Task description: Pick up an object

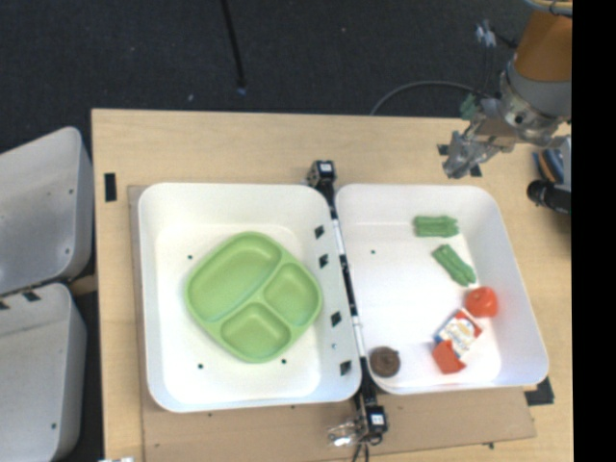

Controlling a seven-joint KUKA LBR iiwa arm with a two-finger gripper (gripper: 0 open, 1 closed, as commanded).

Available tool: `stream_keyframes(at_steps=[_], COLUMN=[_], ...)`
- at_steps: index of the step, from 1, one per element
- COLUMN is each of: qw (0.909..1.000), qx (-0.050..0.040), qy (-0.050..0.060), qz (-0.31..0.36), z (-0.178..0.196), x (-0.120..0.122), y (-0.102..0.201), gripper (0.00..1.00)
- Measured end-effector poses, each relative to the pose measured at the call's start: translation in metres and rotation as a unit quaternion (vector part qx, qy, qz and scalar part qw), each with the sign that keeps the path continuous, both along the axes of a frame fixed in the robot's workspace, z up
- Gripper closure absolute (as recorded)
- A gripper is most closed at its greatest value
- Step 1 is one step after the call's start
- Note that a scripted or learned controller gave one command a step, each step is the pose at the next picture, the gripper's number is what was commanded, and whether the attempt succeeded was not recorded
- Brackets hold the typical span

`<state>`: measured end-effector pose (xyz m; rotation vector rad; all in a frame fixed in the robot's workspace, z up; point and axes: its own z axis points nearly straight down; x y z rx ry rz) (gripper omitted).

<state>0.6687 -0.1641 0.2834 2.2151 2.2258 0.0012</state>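
While the gripper, its state unclear, hangs beyond the right bin, the green pieces look light, stiff and best pinched across their narrow width.

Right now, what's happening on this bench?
The arm's end effector hangs over the bench just past the far edge of the right bin, holding nothing. That bin contains two green pieces, red and orange items and a brown disc. A green divided plate sits in the left bin.
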Motion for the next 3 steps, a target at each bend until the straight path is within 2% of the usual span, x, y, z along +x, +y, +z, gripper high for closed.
stream_keyframes(at_steps=[2,3], qw=[1.0,1.0], qx=[0.0006,0.0005], qy=[0.001,0.001], qz=[0.001,0.001], z=[-0.025,-0.024], x=[-0.03,-0.059], y=[0.109,0.159], gripper=[1.0,1.0])
